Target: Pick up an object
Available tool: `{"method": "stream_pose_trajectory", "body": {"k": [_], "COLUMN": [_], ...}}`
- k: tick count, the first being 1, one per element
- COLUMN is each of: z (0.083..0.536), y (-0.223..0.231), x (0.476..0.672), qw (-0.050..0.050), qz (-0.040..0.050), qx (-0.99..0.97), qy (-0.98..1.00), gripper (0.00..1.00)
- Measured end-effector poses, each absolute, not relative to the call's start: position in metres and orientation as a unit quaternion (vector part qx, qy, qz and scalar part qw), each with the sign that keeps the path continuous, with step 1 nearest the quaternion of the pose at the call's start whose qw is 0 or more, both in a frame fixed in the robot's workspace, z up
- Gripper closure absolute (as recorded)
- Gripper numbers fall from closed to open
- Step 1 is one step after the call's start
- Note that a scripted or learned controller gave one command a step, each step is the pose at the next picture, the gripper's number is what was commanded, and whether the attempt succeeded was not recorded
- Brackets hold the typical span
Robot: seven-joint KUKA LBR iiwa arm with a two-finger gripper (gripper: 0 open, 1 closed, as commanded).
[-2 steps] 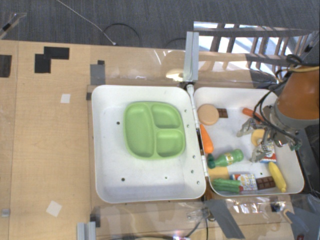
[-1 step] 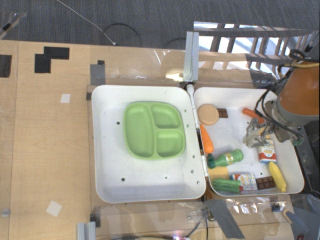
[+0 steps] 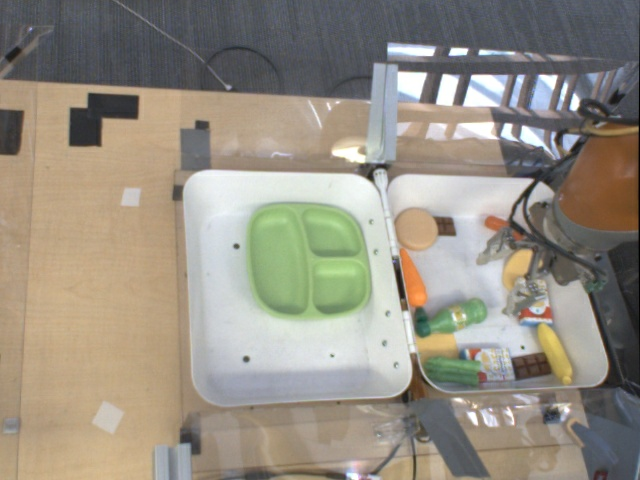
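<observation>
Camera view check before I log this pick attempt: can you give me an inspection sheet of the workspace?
Surface: wooden bench bearing two white bins.
Job's things: right bin holds a carrot, green bottle, round tan piece, banana.
Clutter: left bin holds a green divided plate.
Grippers: gripper low over the right bin's right side; finger state unclear.
Cables: thin cable behind the bench.
Surroundings: dark carpet.

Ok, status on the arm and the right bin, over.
Claw low over right bin, far side, finger state unclear. Nothing seen held. Yellow piece and small carton right beside it; carrot and green bottle farther left.
</observation>
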State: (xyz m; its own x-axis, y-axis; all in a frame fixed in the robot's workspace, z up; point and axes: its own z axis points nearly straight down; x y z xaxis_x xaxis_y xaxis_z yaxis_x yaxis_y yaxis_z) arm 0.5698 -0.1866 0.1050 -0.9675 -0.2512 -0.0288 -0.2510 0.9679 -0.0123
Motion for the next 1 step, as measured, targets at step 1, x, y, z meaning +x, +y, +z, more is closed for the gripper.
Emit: {"method": "stream_pose_trajectory", "body": {"k": [1], "z": [0.0899], "y": [-0.1929], "x": [0.5584], "qw": [0.008], "qz": [-0.0017], "qx": [-0.126], "qy": [0.992], "gripper": [0.0]}}
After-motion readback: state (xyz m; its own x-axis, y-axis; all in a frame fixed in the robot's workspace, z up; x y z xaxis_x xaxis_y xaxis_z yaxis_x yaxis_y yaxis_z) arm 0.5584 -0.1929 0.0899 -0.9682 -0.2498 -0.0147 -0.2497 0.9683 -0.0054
